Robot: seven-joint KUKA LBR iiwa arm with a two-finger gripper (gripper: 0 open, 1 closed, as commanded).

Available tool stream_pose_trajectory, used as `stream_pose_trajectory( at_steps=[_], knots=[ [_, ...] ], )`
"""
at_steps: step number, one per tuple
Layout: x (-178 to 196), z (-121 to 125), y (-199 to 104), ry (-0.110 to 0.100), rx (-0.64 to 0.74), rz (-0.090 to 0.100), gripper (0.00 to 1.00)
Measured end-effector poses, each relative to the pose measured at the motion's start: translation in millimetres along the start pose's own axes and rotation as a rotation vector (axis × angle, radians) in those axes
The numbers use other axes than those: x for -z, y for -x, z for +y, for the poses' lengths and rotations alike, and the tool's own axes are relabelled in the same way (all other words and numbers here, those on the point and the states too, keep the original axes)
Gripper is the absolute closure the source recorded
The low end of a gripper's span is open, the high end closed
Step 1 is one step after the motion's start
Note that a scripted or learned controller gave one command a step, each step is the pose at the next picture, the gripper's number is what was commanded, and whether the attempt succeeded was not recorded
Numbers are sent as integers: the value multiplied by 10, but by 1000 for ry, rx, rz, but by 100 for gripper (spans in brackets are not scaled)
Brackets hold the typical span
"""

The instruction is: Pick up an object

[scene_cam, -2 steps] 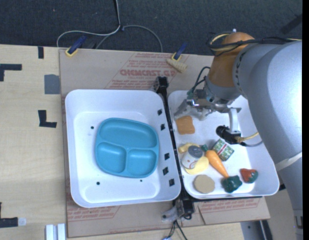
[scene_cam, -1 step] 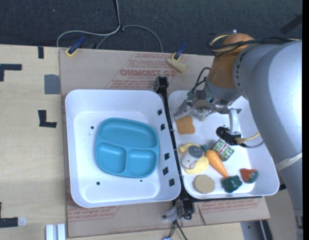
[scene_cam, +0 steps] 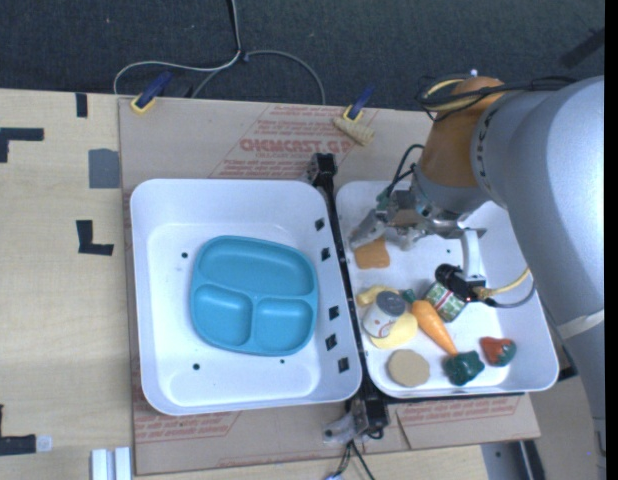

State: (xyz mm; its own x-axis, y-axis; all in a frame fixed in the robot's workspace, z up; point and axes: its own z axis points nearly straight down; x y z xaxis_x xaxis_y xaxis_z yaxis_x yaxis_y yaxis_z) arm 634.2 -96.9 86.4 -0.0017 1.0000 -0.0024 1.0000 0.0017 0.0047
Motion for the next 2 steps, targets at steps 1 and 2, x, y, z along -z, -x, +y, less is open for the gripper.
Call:
stream_pose_trajectory(
  at_steps=[1,2],
  knots=[
    [-6,106,21,-5,0,3,0],
    [-8,193,-19,-4,-1,1,0]
  ],
)
